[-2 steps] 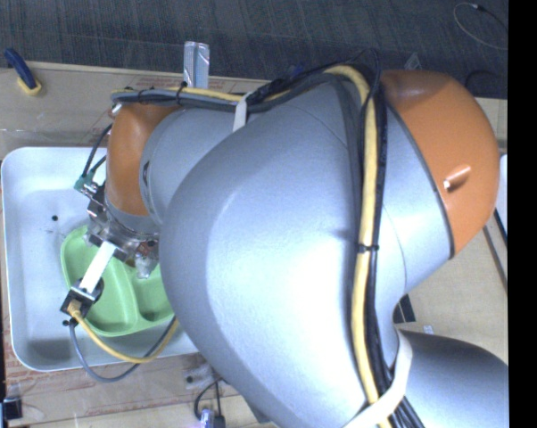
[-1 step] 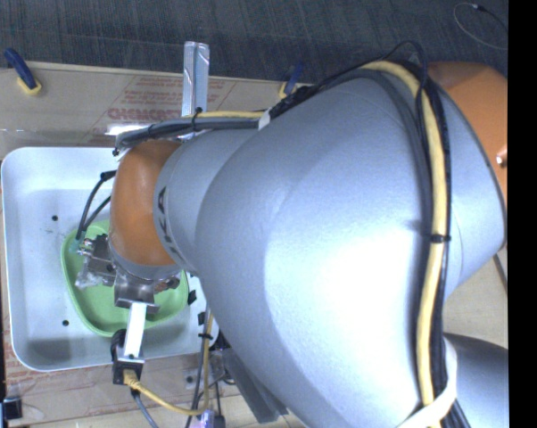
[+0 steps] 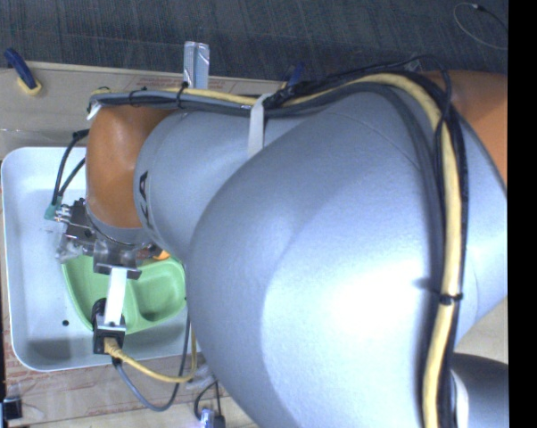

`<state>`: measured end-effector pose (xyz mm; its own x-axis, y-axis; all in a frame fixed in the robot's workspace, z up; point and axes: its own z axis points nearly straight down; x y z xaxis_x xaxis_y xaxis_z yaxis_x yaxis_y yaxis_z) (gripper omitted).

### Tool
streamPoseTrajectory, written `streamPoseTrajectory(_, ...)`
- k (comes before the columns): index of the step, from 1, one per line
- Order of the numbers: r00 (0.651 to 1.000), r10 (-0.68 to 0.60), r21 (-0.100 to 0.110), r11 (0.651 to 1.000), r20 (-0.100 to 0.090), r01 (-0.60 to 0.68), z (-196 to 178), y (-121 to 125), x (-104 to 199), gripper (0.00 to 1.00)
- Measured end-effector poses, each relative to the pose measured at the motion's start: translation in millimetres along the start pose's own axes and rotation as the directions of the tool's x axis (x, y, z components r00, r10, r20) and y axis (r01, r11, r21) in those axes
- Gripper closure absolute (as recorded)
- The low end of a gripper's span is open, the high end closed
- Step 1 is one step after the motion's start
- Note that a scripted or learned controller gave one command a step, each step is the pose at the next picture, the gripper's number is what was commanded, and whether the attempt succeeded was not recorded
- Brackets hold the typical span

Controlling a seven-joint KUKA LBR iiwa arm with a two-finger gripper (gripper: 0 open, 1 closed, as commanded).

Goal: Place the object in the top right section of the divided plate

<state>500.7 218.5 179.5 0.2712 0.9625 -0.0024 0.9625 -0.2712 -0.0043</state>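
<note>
From the overhead camera, the grey arm (image 3: 340, 239) covers most of the bench, and its orange band (image 3: 112, 172) sits just above the gripper (image 3: 95, 248). The gripper hangs low over the left white bin (image 3: 23, 239). The wrist hides its working end, so I cannot tell how far open it is or whether it has hold of anything.

The green divided plate (image 3: 161, 297) lies directly beneath the gripper and reaches out from under it toward the view's lower right, where one curved compartment is visible. A small orange sliver (image 3: 164, 256) shows just beside the gripper on its right in the view, at the plate's upper edge and tight against the arm. It is probably the task's object, though too little shows to be sure or to read its long axis. If so, it already lies on the upper right side of the plate, very close to the tool, so the coming move would be short. The arm covers the target section itself.
</note>
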Motion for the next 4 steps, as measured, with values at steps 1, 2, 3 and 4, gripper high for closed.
streamPoseTrajectory(1, 1.000, -0.004, 0.003, 1.000, 0.002, 0.004, -8.9, -0.3, -0.1, 1.00)
streamPoseTrajectory(2, 0.969, -0.246, -0.003, 0.969, -0.001, 0.246, -117.5, 86.3, -53.8, 1.00)
streamPoseTrajectory(3, 0.966, -0.257, 0.002, 0.966, 0.001, 0.257, -10.3, 47.9, -27.0, 1.00)
streamPoseTrajectory(4, 0.926, -0.378, -0.003, 0.926, -0.001, 0.378, -48.6, 111.4, 29.1, 1.00)
